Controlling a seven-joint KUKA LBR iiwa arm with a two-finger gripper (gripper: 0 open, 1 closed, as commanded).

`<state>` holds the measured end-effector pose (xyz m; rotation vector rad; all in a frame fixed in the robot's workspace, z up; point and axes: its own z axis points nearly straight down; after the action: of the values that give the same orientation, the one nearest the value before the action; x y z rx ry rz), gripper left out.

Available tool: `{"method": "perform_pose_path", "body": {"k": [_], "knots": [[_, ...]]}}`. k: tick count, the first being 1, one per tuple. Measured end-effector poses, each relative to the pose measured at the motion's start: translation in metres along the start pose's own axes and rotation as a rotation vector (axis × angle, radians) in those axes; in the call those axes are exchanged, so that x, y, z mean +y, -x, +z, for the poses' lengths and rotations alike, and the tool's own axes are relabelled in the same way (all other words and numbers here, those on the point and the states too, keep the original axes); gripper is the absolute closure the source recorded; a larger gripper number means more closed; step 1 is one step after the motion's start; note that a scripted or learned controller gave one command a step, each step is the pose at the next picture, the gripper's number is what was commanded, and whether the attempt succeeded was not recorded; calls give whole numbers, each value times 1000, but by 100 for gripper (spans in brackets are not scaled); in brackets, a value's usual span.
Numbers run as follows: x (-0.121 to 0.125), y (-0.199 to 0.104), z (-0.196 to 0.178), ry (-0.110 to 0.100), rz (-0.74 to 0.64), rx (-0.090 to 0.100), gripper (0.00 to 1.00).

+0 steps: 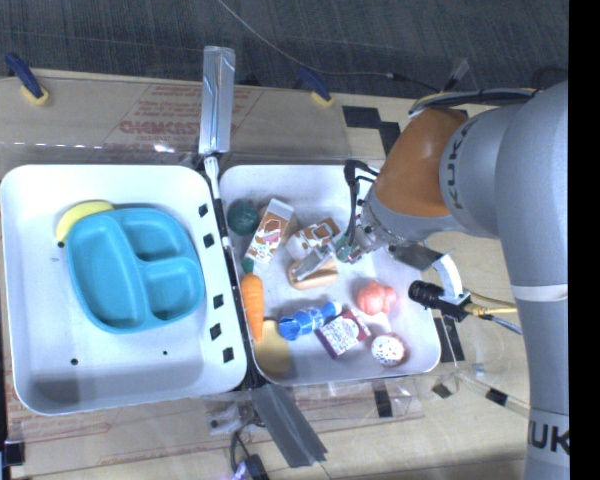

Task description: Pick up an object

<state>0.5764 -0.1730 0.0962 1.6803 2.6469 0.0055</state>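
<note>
1. Arm (500, 168): the large grey body with the orange band reaches in from the right and hangs over the right bin (420, 360). It hides the bin's right far corner. Risk: anything under it cannot be checked before a descent.

2. Left bin (30, 368): holds a blue divided tray (135, 268) with a yellow item (80, 214) tucked at its far-left edge. It is well apart from the gripper and poses no hazard to this step.

3. Right bin contents: the candidates for picking lie crowded together. A small carton (270, 233) and a dark green ball (242, 217) sit at the far left; an orange carrot (252, 306) lies along the left wall; a blue toy (305, 322), a maroon packet (342, 335), a pink-red ball (376, 297) and a small round speckled item (387, 349) fill the near side.

4. Gripper (348, 250): low over the middle of the right bin, just beside a brown-and-white packet (320, 235) and a tan bread-like piece (313, 271). Whether it is spread or closed cannot be told, and nothing can be confirmed in its grasp.

5. Probable failures:
   - Closing on two neighbours at once, since the packet and the tan piece nearly touch.
   - A glancing contact that pushes the piece aside.
   - Round items rolling away if nudged.
</note>
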Motion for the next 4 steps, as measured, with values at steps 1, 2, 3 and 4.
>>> {"method": "perform_pose_path", "body": {"k": [1,2,3,4], "knots": [[77,-28,3,-6,383,1,0],[87,-10,4,-40,405,25,0],[85,-6,-6,-40,402,16,100],[82,-1,-7,-44,406,10,0]]}}
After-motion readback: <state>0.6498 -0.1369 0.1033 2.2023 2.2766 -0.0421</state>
